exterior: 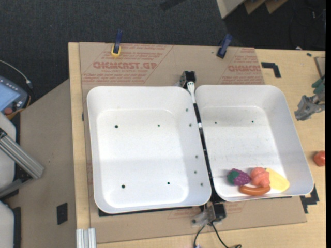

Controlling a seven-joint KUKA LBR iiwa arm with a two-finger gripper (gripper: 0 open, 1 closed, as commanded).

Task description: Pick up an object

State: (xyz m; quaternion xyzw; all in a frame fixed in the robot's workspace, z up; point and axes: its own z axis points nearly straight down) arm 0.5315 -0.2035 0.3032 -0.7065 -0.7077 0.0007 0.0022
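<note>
camera view puts your gripper (309, 106) at the far right edge, grip state unreadable; the toy cluster (257, 181) sits untouched in the right bin (243, 138), so picking remains.

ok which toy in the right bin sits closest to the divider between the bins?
The purple grapes. They lie leftmost in the cluster, nearest the divider; the orange toy, yellow piece and sausage lie further right.
</note>
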